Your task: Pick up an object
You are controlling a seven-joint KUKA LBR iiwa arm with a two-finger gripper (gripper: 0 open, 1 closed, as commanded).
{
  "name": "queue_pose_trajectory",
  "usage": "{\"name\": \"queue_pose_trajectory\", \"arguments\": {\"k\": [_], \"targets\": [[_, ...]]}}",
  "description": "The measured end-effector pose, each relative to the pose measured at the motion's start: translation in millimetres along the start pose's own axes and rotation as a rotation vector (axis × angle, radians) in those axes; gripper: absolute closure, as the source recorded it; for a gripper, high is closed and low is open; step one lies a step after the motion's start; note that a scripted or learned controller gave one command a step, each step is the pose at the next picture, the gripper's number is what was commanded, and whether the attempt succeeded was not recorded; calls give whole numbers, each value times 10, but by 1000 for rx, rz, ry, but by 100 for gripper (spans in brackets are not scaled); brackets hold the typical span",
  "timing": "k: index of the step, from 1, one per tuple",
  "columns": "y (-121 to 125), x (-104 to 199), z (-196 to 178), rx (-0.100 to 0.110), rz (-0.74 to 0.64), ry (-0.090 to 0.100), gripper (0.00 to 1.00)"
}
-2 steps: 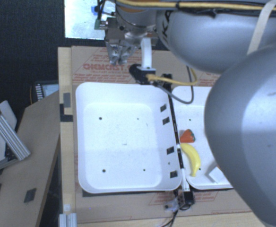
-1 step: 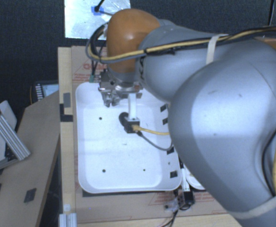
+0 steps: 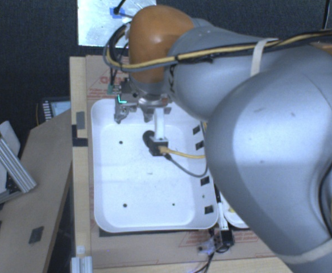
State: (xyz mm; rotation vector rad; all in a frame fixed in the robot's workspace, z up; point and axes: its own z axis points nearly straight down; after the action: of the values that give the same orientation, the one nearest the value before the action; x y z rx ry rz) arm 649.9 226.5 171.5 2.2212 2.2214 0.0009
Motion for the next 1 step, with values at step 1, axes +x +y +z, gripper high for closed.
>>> {"name": "queue_pose_trajectory", "arguments": {"k": [1], "targets": [[173, 77, 928, 5, -5, -2, 0]]}}
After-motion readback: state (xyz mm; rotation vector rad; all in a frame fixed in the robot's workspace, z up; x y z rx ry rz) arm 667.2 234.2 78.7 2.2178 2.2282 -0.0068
